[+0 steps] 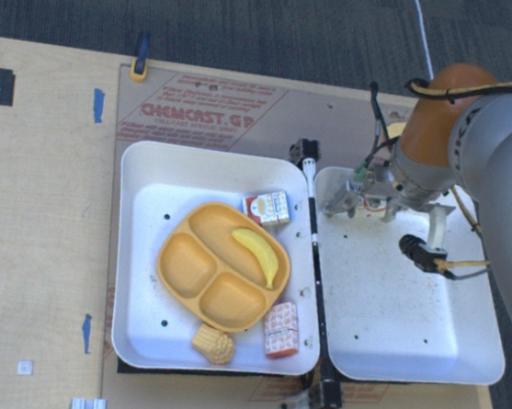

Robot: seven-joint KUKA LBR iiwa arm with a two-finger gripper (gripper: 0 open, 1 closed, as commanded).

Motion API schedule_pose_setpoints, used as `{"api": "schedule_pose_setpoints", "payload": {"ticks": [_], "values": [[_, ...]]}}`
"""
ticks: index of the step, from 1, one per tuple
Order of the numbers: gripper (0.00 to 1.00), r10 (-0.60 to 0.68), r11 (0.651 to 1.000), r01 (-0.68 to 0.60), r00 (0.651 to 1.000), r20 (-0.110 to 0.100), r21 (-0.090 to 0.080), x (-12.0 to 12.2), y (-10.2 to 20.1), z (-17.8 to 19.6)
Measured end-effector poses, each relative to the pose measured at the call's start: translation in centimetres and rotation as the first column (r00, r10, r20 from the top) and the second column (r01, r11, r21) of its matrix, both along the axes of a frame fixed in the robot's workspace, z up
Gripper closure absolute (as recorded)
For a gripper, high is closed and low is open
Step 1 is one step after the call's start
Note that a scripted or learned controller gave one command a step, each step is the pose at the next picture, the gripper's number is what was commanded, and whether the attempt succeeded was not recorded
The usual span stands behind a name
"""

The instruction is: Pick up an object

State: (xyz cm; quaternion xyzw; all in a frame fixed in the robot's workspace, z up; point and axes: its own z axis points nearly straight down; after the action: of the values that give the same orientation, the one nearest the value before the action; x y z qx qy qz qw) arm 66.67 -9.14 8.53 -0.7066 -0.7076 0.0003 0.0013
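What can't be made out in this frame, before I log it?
- Gripper: in the camera view, too small and cluttered with cables to read its state.
- Arm: cut off by the right edge.
- Small carton and packet in the left bin: print too small to read.
- Back corner of the right bin: hidden under the arm.
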Motion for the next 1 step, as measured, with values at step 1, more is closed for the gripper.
{"api": "schedule_pose_setpoints", "payload": {"ticks": [1], "values": [[0.00,0.000,1.000,0.000,1.000,0.000,-0.001,-0.01,-0.04,-0.01]]}}
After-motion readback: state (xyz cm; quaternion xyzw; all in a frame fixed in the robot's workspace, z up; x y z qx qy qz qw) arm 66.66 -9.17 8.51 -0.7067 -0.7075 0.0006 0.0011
